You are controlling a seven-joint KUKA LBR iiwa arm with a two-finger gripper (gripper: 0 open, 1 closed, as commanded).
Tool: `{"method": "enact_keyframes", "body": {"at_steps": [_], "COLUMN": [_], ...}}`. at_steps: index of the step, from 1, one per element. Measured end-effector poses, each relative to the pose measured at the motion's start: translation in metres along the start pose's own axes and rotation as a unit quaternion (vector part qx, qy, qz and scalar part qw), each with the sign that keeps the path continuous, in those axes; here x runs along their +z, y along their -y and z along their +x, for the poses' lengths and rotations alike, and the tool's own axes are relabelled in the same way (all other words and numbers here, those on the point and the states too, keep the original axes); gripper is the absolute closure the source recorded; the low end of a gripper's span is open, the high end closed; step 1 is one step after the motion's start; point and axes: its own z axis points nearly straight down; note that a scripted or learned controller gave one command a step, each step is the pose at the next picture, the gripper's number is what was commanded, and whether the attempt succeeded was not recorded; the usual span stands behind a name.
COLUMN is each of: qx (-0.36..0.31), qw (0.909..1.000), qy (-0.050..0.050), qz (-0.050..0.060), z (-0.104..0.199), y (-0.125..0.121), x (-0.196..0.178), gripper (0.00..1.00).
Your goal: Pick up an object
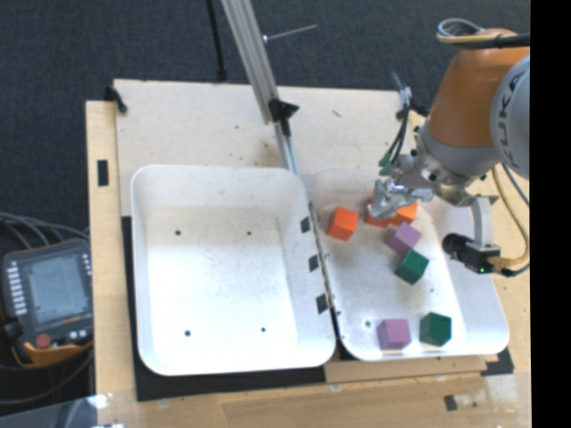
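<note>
My gripper (386, 205) reaches down into the back of the right bin (464, 328). It hangs directly over an orange block (403, 212), which shows partly beneath it. A second orange block (342, 224) lies just to the left. A purple block (405, 237) and a green block (411, 267) sit just in front of the gripper. Near the bin's front edge rest another purple block (393, 333) and another green block (435, 328).
The left bin (223, 275) lies beside the right one, and a raised divider (318, 257) separates them. A slanted metal pole (259, 61) rises behind the bins. A teach pendant (49, 292) rests off the bench at the left.
</note>
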Motion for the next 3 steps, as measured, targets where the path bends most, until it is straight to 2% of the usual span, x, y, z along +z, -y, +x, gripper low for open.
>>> {"method": "enact_keyframes", "body": {"at_steps": [1,3], "qx": [0.000,0.000], "qw": [1.0000,1.0000], "qy": [0.000,0.000], "qz": [0.002,0.001], "z": [0.046,0.149], "y": [0.003,-0.007], "x": [0.006,0.026], "gripper": [1.00,1.00]}}
